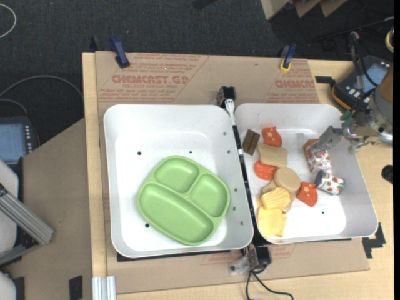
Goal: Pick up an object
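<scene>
Hand [326, 137]: low over the right bin's [359, 227] far right side, at a red-and-white patterned piece [317, 157]; whether it grips cannot be told. Candidate objects: toy foods heaped mid-bin, namely round biscuit [288, 179], yellow wedge [270, 221], brown block [251, 141], packed touching, so neighbours crowd any grasp. Left bin [119, 167]: green divided plate [183, 199], well apart.

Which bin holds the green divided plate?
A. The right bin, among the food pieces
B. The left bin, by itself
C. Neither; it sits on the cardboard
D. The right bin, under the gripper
B: the green divided plate lies in the left bin with nothing else beside it, while the toy food pieces are gathered in the right bin.
</scene>
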Tool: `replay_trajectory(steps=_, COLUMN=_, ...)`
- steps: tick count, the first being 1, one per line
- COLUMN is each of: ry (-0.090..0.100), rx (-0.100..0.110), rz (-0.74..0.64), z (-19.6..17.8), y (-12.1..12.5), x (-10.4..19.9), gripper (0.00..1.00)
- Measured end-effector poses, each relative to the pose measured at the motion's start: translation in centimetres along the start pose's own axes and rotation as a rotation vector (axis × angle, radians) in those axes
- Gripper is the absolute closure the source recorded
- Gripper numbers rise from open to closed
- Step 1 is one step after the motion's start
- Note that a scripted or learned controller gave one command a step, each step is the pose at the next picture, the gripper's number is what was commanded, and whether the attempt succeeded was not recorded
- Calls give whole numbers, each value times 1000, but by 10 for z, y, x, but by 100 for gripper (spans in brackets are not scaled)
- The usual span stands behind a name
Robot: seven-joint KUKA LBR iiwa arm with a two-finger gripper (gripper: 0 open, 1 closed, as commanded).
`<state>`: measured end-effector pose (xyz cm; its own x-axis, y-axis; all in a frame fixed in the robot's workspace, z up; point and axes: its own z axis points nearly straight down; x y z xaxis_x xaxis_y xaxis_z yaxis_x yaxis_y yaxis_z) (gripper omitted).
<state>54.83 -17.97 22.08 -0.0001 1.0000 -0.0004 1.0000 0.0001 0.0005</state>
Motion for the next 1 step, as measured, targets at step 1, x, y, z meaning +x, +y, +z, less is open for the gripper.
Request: replay_trajectory(steps=1, ry=-1, rx=3, rz=-1, z=143, y=61, x=-19, gripper=0)
